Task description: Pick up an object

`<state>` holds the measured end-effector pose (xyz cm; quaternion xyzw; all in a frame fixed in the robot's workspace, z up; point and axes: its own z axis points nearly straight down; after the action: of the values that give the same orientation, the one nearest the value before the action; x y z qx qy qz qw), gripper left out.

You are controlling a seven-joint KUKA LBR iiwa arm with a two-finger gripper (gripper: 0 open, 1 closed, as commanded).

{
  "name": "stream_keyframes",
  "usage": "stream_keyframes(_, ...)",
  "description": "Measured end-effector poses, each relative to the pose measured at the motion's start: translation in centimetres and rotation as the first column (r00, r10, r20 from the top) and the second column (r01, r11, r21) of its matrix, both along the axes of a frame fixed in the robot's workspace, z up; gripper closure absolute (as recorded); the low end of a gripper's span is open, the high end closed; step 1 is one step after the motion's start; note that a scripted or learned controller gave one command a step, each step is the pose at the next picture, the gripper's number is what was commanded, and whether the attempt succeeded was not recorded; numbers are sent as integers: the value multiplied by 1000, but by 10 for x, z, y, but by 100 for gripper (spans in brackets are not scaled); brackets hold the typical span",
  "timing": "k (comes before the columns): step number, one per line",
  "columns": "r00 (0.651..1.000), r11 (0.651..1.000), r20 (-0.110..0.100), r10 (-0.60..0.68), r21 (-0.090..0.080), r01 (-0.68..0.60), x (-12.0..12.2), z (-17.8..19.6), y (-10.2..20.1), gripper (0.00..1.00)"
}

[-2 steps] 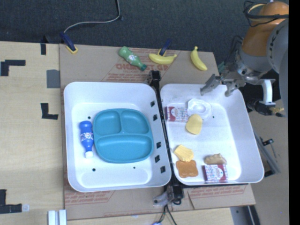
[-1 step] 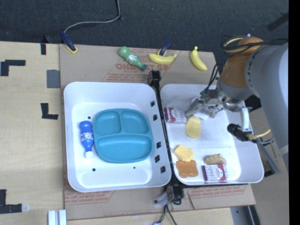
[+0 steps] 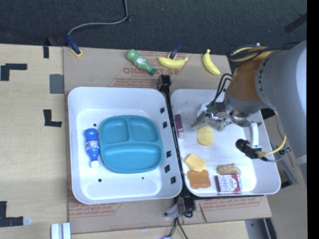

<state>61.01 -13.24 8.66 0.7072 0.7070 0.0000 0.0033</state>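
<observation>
A KUKA arm's gripper (image 3: 215, 117) hangs low in the right-hand bin (image 3: 269, 180), its metal fingers just above a pale yellow lemon-like piece (image 3: 205, 136); whether the fingers are spread or closed cannot be told from this slanted overhead view, and nothing is visibly caught between them. The yellow piece, the likeliest candidate for pickup, sits just below and slightly left of the gripper, apparently resting on the bin floor. The risk from here, on this evidence, is a miss: the piece looks rounded and smooth, and fingers closing off-centre could squirt it sideways, while a descent too far left could nudge the small pink packet (image 3: 179, 125) lying to the left of the yellow piece, against the bin wall. Further from the yellow piece, toward the bin's near edge, lie a yellow chip-like item (image 3: 195, 162), an orange slab (image 3: 199, 179), a brown lump (image 3: 229, 169) and a red-and-white packet (image 3: 228, 183). Left of the yellow piece, the other bin (image 3: 79, 103) holds a blue divided plate (image 3: 131, 144) and a blue bottle (image 3: 91, 147)
</observation>
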Motion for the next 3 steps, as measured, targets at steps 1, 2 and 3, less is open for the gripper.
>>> stream_keyframes(1,1000,1000,1,1,2,-1,-24,0,12,0)
stream_keyframes(2,1000,1000,0,1,2,-1,-17,0,29,0)
stream_keyframes(3,1000,1000,0,1,1,-1,-16,10,28,100)
